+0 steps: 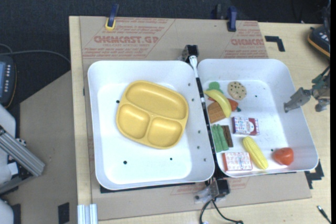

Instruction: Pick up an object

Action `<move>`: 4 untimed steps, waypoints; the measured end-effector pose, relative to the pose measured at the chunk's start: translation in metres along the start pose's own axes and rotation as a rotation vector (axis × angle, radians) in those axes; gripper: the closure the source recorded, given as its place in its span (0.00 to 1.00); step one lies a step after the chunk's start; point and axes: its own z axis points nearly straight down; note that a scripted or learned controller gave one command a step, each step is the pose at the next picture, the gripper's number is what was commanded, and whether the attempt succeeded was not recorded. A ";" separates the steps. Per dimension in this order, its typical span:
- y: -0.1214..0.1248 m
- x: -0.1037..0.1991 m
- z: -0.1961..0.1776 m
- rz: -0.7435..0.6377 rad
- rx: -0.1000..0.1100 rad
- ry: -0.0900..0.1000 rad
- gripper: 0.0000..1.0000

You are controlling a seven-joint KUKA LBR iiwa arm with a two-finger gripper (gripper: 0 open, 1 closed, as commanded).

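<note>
The right bin (pixel 273 73) holds several toy foods. A banana (pixel 220 101), a cookie (pixel 237 90) and a brown bread piece (pixel 216 112) lie at its left side. Below them are a green pod (pixel 216 136), a dark bar (pixel 226 136), a red-and-white packet (pixel 245 126), a yellow corn cob (pixel 254 151), a second packet (pixel 237 161) and a red tomato (pixel 283 156). My gripper (pixel 295 102) hangs over the bin's right rim, apart from all of them, with nothing visibly in it.
The left bin (pixel 97 113) carries a yellow divided plate (pixel 152 114). Clamps (pixel 111 18) (pixel 231 18) stand on the bench's far edge. A black latch (pixel 190 52) sits between the bins at the back. Bare white floor lies between the foods and the right rim.
</note>
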 end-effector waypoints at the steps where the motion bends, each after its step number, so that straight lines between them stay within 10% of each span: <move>1: 0.002 0.001 -0.006 -0.004 -0.012 -0.004 0.00; 4: -0.003 0.003 0.166 -0.003 -0.010 0.000 0.00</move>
